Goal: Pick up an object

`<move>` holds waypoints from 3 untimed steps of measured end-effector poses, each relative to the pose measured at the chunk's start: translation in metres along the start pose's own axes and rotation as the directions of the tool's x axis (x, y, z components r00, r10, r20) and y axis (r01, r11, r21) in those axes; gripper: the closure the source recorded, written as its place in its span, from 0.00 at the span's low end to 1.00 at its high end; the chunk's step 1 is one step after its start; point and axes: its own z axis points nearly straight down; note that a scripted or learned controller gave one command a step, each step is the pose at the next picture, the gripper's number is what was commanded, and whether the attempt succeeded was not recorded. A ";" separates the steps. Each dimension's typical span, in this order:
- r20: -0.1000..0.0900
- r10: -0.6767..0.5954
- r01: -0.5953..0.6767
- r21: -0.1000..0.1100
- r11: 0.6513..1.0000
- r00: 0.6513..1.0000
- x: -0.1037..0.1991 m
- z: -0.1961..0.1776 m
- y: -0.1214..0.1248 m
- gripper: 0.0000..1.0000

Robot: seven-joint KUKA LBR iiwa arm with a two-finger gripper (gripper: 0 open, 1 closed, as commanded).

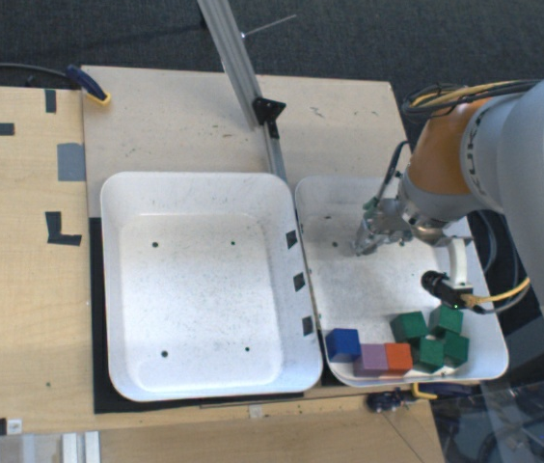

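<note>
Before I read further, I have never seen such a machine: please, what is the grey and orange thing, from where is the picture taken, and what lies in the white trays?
The grey and orange thing is a robot arm. It reaches in from the right and ends in a small two-finger gripper, its hand. The one camera sits above the bench and looks down at a slant. Two shallow white bins stand side by side. The gripper hangs over the upper part of the right bin, with nothing visibly between its fingers. The small blocks lie apart from it, along that bin's near edge: a blue block, a purple block, an orange block and several green blocks. The left bin is beside it.
</note>
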 end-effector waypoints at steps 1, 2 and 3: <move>0.002 0.002 -0.002 -0.008 1.000 1.000 -0.002 -0.063 0.002 1.00; 0.002 0.001 -0.001 -0.007 1.000 1.000 0.000 -0.107 0.006 1.00; 0.002 0.001 -0.001 -0.008 1.000 1.000 0.000 -0.160 0.007 1.00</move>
